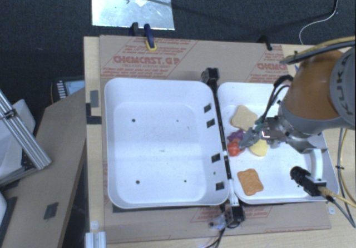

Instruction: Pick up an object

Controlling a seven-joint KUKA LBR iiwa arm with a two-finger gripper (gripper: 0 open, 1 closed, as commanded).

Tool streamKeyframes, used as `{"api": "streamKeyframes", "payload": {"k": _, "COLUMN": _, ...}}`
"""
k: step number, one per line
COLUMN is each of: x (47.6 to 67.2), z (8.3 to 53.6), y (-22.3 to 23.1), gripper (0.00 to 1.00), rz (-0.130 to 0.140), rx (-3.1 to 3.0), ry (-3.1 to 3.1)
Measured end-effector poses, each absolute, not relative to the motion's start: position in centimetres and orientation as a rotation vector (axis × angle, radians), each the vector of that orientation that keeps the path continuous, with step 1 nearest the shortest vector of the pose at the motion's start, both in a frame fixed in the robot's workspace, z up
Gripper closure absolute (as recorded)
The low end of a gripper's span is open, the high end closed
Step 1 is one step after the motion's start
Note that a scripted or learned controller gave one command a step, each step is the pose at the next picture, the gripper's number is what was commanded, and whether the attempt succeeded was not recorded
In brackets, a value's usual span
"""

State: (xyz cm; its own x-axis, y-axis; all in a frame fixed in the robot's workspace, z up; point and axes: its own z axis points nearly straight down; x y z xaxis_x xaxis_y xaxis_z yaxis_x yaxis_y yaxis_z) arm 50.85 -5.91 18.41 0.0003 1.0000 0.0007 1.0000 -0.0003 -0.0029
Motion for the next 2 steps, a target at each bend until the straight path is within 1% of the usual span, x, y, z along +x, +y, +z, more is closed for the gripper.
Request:
{"api": "streamKeyframes", "payload": {"k": 1, "x": 51.2, "z": 19.5, "y": -5.8, "gripper": 1.00, "rz": -0.003, "rx": -2.221, "ry": -2.225}}
{"api": "streamKeyframes", "payload": {"k": 2, "x": 51.2, "z": 29.5, "y": 0.5, "gripper": 1.00, "rz": -0.016, "rx": -2.213, "ry": -2.239}}
